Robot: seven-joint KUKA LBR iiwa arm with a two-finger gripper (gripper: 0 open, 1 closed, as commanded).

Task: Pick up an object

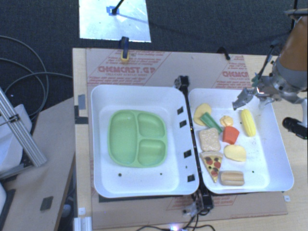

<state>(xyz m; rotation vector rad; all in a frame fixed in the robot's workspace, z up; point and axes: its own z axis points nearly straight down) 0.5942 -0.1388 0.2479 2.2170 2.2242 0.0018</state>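
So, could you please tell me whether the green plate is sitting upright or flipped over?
Upright: the green plate shows its three hollow compartments facing up.

A pale green divided plastic plate [137, 138] lies in the left white bin [103, 100]. The right white bin [276, 162] holds toy foods: a yellow corn cob [248, 121], an orange-red pepper [230, 134], a pizza slice [212, 161], a tan bread roll [231, 178]. The grey gripper [250, 96] hovers over that bin's far edge.

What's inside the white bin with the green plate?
The left bin holds one green divided plate lying flat, its compartments bare. Whatever bin floor lies under the plate is covered, so that can't be seen.
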